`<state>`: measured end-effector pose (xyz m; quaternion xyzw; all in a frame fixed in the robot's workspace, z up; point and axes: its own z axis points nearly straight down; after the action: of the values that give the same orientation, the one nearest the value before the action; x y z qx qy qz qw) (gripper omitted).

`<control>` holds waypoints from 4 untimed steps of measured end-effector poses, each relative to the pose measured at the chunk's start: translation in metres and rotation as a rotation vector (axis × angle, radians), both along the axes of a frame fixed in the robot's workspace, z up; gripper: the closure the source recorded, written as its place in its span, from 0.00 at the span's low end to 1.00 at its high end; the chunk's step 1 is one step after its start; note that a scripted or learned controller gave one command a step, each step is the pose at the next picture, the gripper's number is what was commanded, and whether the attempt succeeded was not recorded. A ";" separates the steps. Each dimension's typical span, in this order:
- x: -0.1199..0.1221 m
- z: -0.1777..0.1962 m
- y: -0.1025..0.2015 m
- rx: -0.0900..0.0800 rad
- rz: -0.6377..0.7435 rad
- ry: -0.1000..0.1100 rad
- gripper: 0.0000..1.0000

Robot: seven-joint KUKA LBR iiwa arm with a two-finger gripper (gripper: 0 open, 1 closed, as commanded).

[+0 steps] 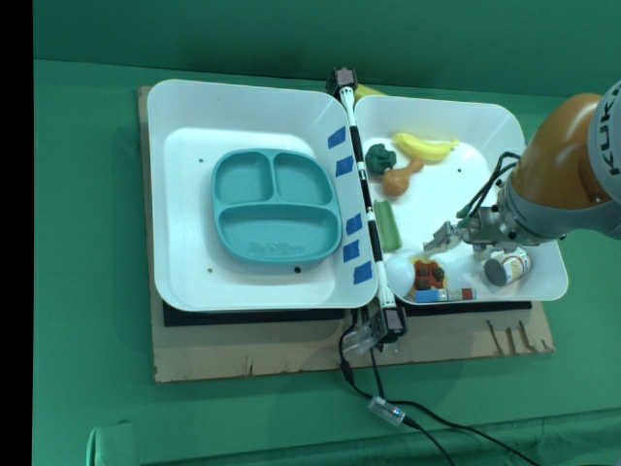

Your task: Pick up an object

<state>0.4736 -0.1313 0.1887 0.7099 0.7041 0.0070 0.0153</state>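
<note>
My gripper [448,240] hangs over the right bin [529,173], near its front right part, open with nothing between its fingers. Just below it lie a red-brown cluster of berries [428,276] and a small blue and red item [448,295]. A tin can [506,266] lies on its side right of the gripper, under the wrist. Further left are a white egg [399,275] and a green cucumber [388,226]. Toward the back lie a yellow banana [424,146], a broccoli [378,157] and an orange drumstick-shaped piece [400,178].
The left bin [184,124] holds a teal divided plate [277,207]. A black and white rod with blue tape tabs [361,192] runs along the seam between the bins. Cables [417,420] trail from the front of the cardboard base [291,362].
</note>
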 end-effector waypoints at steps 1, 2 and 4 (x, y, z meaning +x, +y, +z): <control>0.065 -0.001 -0.035 0.003 0.002 0.009 0.00; -0.001 0.000 -0.010 -0.001 -0.002 0.002 0.00; -0.005 0.001 -0.049 0.002 -0.002 0.019 0.00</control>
<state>0.4686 -0.1806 0.1901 0.7105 0.7036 0.0008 0.0078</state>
